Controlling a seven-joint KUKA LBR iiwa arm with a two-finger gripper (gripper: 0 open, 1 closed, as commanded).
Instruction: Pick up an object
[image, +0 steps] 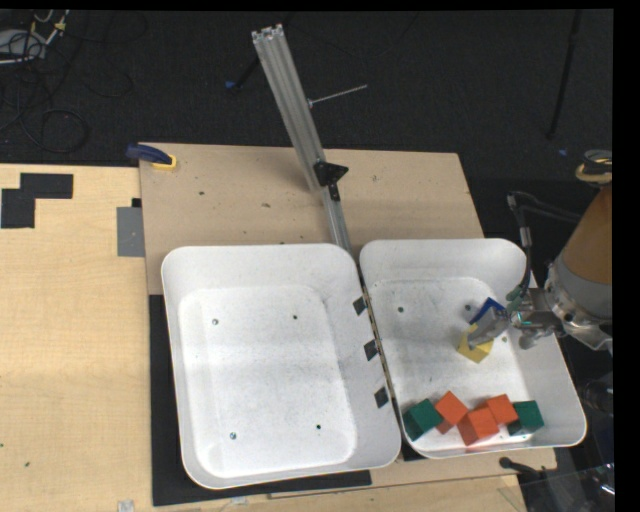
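Over the right bin, near the tabletop's right edge, the end effector hangs at a yellow block, whether gripping it I cannot tell, and a blue piece alongside might jam the grasp and knock it loose.

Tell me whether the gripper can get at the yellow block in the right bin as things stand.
Probably yes: the gripper hangs right over the small yellow block, which lies alone on the right white bin floor, apart from the cluster of orange and green blocks.
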